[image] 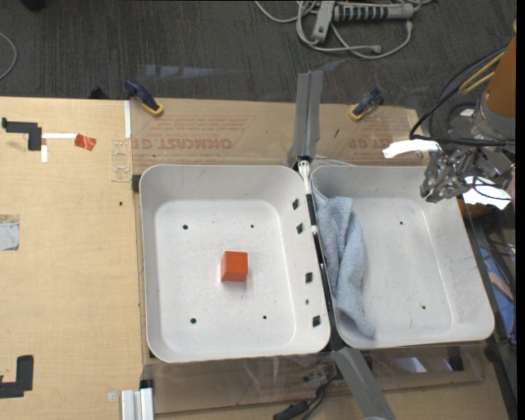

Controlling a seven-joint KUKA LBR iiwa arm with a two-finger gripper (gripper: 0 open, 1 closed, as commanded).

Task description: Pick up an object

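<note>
My gripper [444, 182] sat over the right bin's [459, 324] far right corner; couldn't tell whether it was wide or narrow. Orange cube [235, 267] lay mid-floor in the left bin [164, 328], well apart. Blue-grey cloth [343, 262] was bunched along the right bin's left wall.

Dark grey carpet floor [164, 41] beyond the surface [57, 271], pale wood. Power strip [369, 11] and white cables [328, 33] lie left of the end effector [443, 184], farther back.
</note>
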